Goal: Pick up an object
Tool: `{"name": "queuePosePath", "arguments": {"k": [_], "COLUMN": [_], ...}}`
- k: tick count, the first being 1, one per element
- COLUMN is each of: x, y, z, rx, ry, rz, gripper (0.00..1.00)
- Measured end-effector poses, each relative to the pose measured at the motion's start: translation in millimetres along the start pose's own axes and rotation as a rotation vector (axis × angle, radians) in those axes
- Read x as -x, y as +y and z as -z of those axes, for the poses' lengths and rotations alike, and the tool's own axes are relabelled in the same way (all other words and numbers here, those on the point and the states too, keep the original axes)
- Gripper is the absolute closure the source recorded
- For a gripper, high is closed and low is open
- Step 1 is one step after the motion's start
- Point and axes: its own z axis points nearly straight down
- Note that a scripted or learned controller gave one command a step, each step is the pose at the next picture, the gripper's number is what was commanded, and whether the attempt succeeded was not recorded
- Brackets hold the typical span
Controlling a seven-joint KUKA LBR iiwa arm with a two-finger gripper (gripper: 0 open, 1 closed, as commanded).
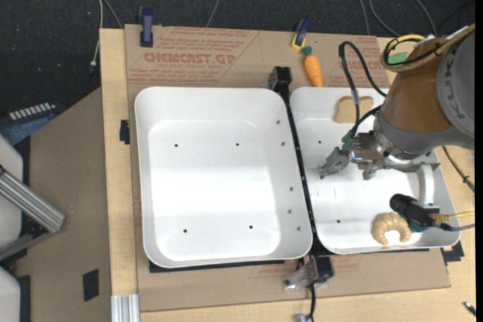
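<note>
The gripper [349,163] is hovering over the right bin [326,234], its fingers spread apart and grasping nothing. A croissant [391,228] is lying near that bin's front right corner, apart from the fingers.
</note>
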Motion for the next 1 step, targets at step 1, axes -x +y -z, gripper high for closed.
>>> {"name": "queuePosePath", "arguments": {"k": [1], "x": [-29.0], "y": [-35.4], "z": [82.9], "rx": [0.015], "ry": [0.001], "rz": [0.005], "gripper": [0.00]}}
